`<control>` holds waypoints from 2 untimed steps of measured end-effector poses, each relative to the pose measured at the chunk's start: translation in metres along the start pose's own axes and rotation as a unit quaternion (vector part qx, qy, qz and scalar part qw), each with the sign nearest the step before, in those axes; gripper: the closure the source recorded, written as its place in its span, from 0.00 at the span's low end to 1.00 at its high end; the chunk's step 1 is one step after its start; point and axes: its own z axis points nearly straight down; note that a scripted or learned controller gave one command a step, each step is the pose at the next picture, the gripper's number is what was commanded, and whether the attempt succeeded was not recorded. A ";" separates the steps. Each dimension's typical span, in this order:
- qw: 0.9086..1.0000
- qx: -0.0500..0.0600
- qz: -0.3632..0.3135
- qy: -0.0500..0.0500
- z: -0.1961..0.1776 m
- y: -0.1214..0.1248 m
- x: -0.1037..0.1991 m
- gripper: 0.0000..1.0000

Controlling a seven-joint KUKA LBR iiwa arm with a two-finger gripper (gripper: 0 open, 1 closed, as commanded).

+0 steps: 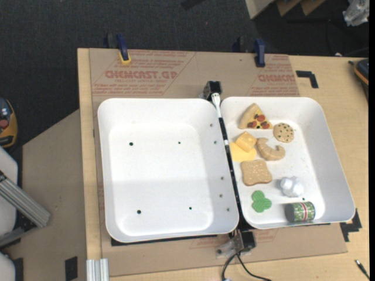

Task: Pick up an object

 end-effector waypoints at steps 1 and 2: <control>1.000 0.003 0.000 0.001 -0.014 -0.029 -0.103 1.00; 1.000 0.006 -0.006 0.004 -0.013 -0.040 -0.090 1.00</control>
